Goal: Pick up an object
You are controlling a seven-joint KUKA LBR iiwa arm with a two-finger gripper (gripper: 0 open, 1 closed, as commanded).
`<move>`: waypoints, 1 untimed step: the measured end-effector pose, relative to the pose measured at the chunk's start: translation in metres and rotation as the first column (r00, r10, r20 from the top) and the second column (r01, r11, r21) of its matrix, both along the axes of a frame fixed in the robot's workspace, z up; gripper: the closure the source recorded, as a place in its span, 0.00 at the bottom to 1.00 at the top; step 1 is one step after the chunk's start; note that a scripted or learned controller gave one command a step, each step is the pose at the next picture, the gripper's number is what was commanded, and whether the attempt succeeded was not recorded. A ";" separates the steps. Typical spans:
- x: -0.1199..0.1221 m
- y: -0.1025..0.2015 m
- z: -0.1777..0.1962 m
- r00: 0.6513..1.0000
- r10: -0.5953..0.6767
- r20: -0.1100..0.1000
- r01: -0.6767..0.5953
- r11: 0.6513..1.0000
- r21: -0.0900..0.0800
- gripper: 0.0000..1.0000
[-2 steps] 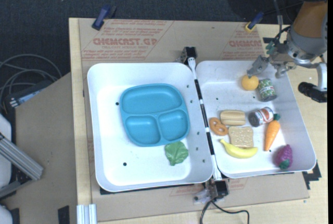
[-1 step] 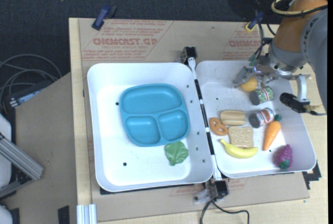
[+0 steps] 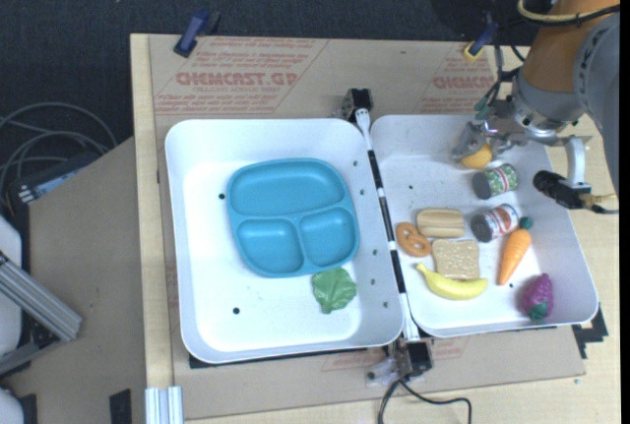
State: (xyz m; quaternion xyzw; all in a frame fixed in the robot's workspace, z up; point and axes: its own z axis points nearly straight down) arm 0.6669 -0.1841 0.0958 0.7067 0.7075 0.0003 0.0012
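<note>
— Task's thing, and where?
— Taken as the yellow piece (image 3: 476, 157). Just one. Lay at the top of the right bin (image 3: 423, 161), in the upper right of the frame.

— And against the tool?
— Sat right under the gripper (image 3: 479, 139), at its lower edge. Touching or only just apart: could not tell. Spread, pressed together or pinching something: could not tell that either.

— Counted outward from there?
— Two small cans: a green-labelled can (image 3: 500, 179) just beside the yellow piece, below and to its right, and a red-labelled can (image 3: 495, 221) lower still. Then one of each: a bread roll (image 3: 440, 220) left of the red-labelled can, a pretzel (image 3: 411, 238) near the bin's left wall, a cracker (image 3: 456, 258) under the roll, a banana (image 3: 452, 285) touching the cracker's lower edge, a carrot (image 3: 513, 255) to the right and a purple fruit (image 3: 536, 295) in the lower right corner.

— And further left?
— Two bins in all. Held in the left bin (image 3: 197, 215): one blue divided plate (image 3: 292, 216) at the centre, and one green lettuce leaf (image 3: 335, 289) just beside the plate's lower right corner.
</note>
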 end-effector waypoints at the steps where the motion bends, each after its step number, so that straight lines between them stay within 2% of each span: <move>1: 0.001 0.077 0.052 1.000 0.001 0.002 -0.001 1.000 0.002 1.00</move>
